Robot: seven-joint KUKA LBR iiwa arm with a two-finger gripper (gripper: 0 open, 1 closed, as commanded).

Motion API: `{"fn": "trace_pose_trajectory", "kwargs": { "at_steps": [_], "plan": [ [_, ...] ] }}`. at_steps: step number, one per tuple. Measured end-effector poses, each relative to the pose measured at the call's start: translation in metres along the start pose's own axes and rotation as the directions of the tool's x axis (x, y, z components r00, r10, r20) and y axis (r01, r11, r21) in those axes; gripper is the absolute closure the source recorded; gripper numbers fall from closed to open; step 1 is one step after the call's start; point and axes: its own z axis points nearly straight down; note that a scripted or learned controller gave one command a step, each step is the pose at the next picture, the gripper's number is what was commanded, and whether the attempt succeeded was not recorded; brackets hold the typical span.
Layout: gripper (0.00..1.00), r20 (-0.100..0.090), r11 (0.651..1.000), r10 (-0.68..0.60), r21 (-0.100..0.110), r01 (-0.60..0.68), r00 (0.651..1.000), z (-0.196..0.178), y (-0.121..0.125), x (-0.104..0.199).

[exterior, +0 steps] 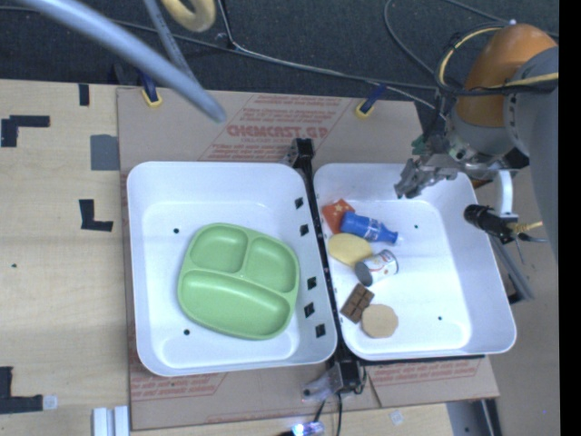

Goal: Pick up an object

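My gripper (pixel 410 183) hangs over the far right part of the right bin (pixel 472 271), above bare white floor. Nothing shows between its fingers. Down and to its left lies a cluster of small objects: a blue bottle (pixel 369 229), an orange-red packet (pixel 337 213), a yellow lemon-like piece (pixel 348 248), a small grey-and-white can (pixel 376 266), a brown chocolate-like block (pixel 357 302) and a tan round cookie (pixel 379 321). The blue bottle is the nearest of them to the gripper.
The left bin (pixel 154 198) holds a green divided plate (pixel 240 280). A black divider (pixel 313 243) runs between the two bins. Cables loop over the bench behind the right bin. A black fitting (pixel 486 218) sticks out at the right bin's right rim.
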Motion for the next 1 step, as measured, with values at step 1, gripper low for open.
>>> {"fn": "trace_pose_trajectory", "kwargs": {
  "at_steps": [1],
  "plan": [
    [1.00, 0.000, 1.000, -0.001, -0.002, 0.001, 1.000, -0.0510, 0.0094, 0.0070]
  ]
}}
